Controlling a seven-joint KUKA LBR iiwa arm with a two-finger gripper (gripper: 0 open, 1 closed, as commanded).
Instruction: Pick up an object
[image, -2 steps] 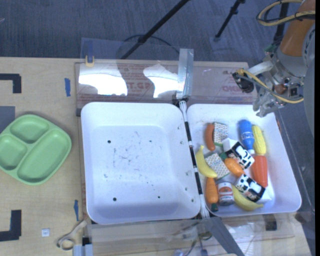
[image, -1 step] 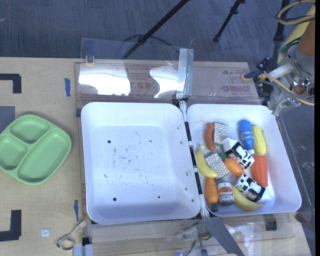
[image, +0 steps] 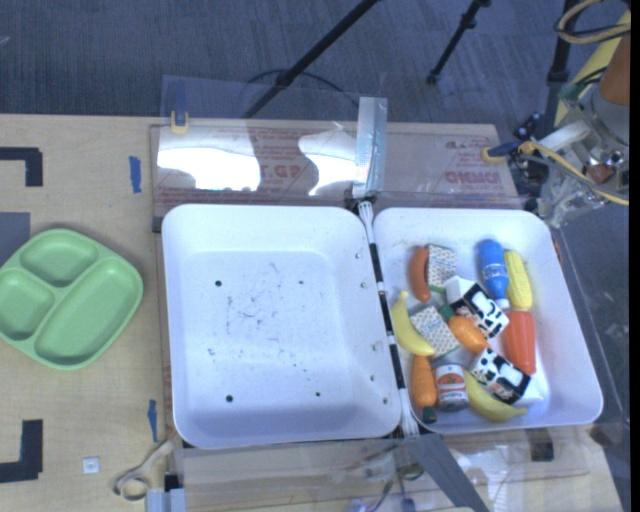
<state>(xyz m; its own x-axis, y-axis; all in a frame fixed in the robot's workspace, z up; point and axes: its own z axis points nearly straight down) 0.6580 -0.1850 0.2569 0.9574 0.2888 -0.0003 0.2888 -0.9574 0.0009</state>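
Status: pick not started, as I judge it. The arm (image: 600, 110) sits at the upper right corner of the camera view, above and beyond the far right corner of the right bin (image: 575, 330). I see cabling and part of the wrist there, but cannot tell how the claw is set, spread or pressed together. Nothing appears lifted; every item lies in the bin. All steps remain: choose a target, descend, grip, raise.

Containers:
- Right bin, below and to the left of the arm, holds all the candidate objects in 1 crowded heap. Nearest the arm: a blue bottle (image: 491, 265) with a yellow piece (image: 519, 280) touching its right side.
- Further from the arm: an orange-red block (image: 519, 343), 2 black-and-white patterned items (image: 489, 314) (image: 497, 373), a small orange piece (image: 466, 331).
- Far side of the heap: a reddish sausage-shaped item (image: 419, 273), a banana (image: 408, 328), a carrot (image: 423, 381), a small can (image: 451, 387), and a 2nd banana (image: 493, 403) along the near edge.
- Items overlap; I judge the blue bottle and yellow piece the least buried.
- Left bin (image: 265, 320), well left of the arm, bears scuff marks.
- Green divided plate (image: 65, 297) rests on the tabletop (image: 80, 150), farthest from the arm.
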